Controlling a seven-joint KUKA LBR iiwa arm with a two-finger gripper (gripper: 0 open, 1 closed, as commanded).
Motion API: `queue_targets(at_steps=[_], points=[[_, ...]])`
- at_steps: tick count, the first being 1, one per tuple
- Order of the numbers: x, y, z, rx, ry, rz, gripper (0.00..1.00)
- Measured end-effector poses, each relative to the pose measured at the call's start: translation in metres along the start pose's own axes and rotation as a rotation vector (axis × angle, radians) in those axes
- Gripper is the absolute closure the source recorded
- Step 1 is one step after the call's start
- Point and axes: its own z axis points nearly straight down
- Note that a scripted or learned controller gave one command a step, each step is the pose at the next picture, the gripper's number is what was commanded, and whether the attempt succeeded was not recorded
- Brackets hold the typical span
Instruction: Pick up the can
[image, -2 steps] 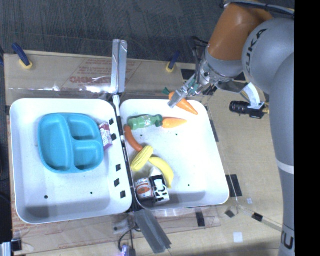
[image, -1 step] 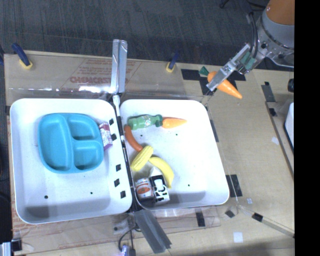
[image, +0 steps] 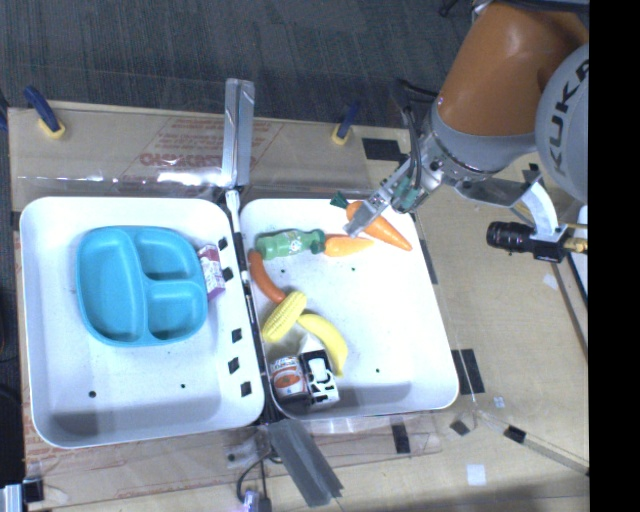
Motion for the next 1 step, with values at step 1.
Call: queue_targets(at_steps=[1], points=[[0.0544,0.0416,-0.1060,-0.003,-0.003,-0.216,1.00]])
